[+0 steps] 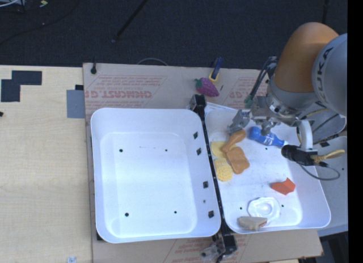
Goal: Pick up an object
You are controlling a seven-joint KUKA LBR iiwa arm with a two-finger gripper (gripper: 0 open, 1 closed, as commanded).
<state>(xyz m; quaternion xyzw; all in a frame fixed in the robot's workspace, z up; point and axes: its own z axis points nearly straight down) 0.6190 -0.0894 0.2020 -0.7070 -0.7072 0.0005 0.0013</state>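
My gripper [252,126] hangs over the back of the right bin [309,211], open, with nothing between its fingers. One finger [237,122] reaches down just above an orange carrot-like piece [234,139]. A blue object [265,138] lies right below the other finger. Nearby lie a tan bread-like piece [239,160], a pale yellow piece [218,148] and a yellow waffle-like piece [223,172]. Further forward are a red piece [283,186], a white round lid [264,207] and a beige piece [251,223].
The left bin [113,137] stands beside the right one, a black divider [206,160] between them. A purple grape bunch [208,88] and a blue-and-yellow item [216,69] lie on the cardboard behind the bins. Cables and a black connector [299,154] hang at the arm's right.
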